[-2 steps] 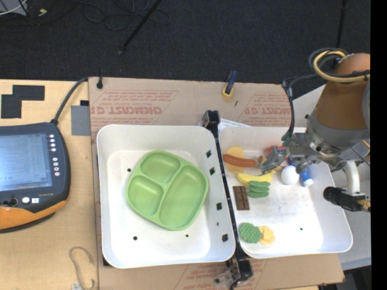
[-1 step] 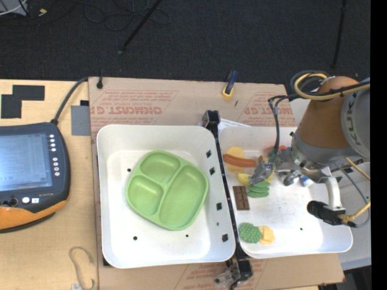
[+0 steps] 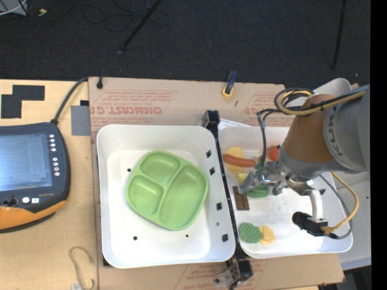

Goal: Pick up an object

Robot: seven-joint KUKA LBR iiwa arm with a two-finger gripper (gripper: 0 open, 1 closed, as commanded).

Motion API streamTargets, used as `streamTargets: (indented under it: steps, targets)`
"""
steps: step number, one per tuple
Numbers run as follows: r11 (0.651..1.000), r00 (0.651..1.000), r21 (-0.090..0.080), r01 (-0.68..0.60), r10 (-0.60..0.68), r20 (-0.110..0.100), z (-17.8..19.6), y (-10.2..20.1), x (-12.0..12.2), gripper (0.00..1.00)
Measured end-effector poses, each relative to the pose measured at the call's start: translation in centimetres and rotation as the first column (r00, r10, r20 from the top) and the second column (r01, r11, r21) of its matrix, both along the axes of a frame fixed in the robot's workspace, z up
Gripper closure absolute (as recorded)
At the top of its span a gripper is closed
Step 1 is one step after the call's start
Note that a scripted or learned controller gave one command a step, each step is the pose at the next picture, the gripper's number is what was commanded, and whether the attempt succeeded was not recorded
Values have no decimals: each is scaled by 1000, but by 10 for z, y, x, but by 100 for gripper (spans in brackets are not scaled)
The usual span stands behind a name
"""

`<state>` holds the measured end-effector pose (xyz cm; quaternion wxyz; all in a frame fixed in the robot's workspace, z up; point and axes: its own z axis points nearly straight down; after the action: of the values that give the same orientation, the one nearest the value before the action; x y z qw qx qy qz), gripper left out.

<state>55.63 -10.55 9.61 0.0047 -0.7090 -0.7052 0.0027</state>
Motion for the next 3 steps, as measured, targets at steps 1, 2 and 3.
streamTargets:
  steps: [1, 2, 3]
  targets:
    - [1000, 1000, -2, -2, 2, 6, -7, -2, 1, 0]
    - [1000, 1000, 4, 6, -6, 3, 1, -3, 1, 100]
    - [1000, 1000, -3, 3, -3, 8, 57, -13, 0, 100]
